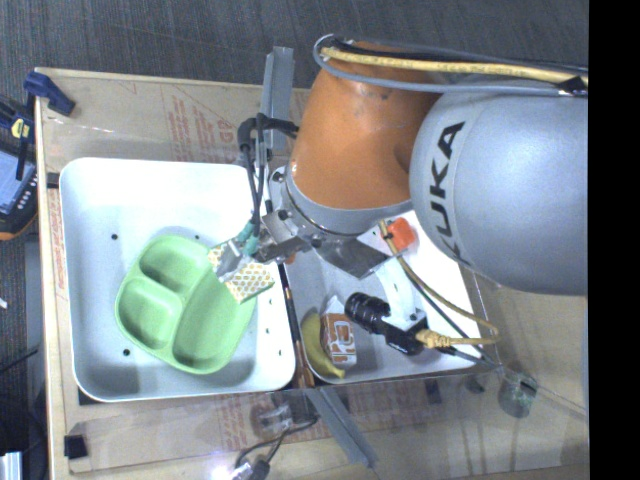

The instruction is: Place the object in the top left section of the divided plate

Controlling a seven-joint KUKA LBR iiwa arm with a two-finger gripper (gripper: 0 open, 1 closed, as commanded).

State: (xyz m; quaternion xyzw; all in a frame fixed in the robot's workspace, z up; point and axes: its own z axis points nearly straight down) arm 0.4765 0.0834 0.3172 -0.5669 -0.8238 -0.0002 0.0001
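Note:
A light green divided plate (170, 303) lies tilted in the left white bin (100, 203). My gripper (236, 259) hangs over the plate's right rim, at the bin's right side. A small yellow-and-white checkered object (249, 282) sits between the fingertips, and the gripper is shut on it. The object hovers over the edge of the plate's large right section. The grey and orange arm covers much of the right bin.
The right bin (300, 363) holds a banana (316, 346), a brown packet (341, 340) beside it and a small orange item (401, 233) further back. The wall between the two bins runs just right of the gripper. Blue tools lie at the bench's left edge.

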